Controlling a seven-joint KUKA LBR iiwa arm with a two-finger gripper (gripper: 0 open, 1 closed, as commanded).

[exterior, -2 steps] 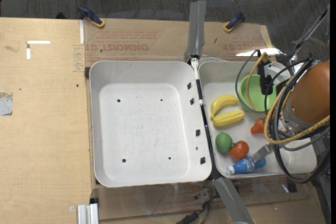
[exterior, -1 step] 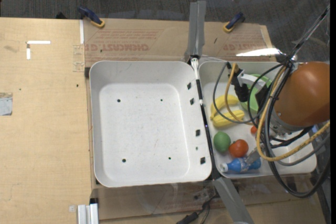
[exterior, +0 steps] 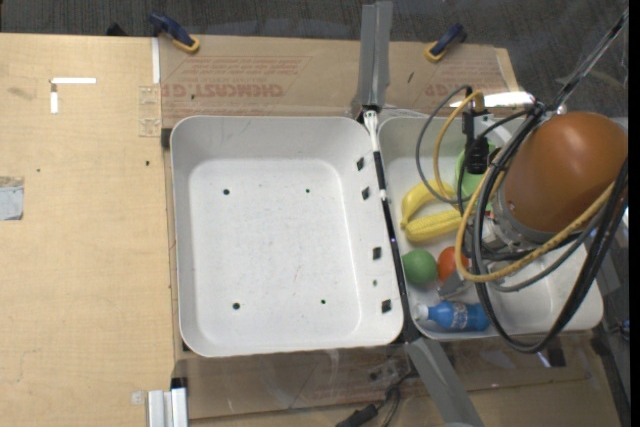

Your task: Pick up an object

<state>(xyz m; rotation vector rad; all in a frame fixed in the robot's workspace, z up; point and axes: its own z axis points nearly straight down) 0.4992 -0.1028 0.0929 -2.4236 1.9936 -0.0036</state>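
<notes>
Two white bins sit on the counter (exterior: 80, 215). Right bin (exterior: 400, 140): banana (exterior: 428, 215), long axis left-right, green ball (exterior: 419, 266), blue bottle (exterior: 455, 317). Arm (exterior: 560, 175) hides the jaws; grip state unclear.

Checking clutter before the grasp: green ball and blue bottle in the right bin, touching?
Apart. The camera view shows a strip of white bin floor between the green ball and the blue bottle, which lies below it near the right bin's front wall.
</notes>
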